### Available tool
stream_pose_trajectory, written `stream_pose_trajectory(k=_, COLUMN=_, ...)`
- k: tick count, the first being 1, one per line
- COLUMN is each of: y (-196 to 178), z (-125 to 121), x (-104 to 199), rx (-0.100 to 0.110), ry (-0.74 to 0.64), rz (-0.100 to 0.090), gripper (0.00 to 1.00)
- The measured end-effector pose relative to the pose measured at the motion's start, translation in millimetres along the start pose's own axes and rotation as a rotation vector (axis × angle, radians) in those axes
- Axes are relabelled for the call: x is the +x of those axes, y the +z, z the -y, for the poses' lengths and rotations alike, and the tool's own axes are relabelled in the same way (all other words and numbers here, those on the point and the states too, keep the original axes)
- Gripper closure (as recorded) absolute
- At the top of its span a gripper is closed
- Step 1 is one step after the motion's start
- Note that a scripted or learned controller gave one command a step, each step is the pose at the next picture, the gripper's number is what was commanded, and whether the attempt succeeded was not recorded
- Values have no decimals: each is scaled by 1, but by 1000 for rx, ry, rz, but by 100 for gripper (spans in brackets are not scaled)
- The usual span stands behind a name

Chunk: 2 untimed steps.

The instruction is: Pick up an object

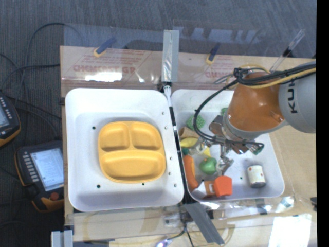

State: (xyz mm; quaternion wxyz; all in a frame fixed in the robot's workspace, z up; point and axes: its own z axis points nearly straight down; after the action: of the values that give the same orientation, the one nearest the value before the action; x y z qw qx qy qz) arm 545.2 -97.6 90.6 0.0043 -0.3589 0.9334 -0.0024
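Where arm [257, 107] overhangs, pincer [224, 161] tips unclear.

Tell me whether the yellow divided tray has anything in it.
Empty. The yellow divided tray in the left bin shows three bare compartments; the toys all lie in the right bin.

the arm [267, 104] hangs over the right bin [272, 187] and hides much of the bin's floor and far wall. a green studded thing [198, 121] just left of the arm is partly covered, so its shape is unclear. the gripper [224, 161] is too dark and tangled to read. the arm's lettering is cut off at the right.
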Motion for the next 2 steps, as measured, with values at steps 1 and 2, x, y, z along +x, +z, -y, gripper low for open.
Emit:
stream_pose_trajectory(k=1, y=-11, z=0, x=-2, rx=5, ry=0, rz=4, gripper=100)
stream_pose_trajectory(k=2, y=-169, z=-20, x=-93, rx=-7, ry=204, rz=-2, gripper=100)
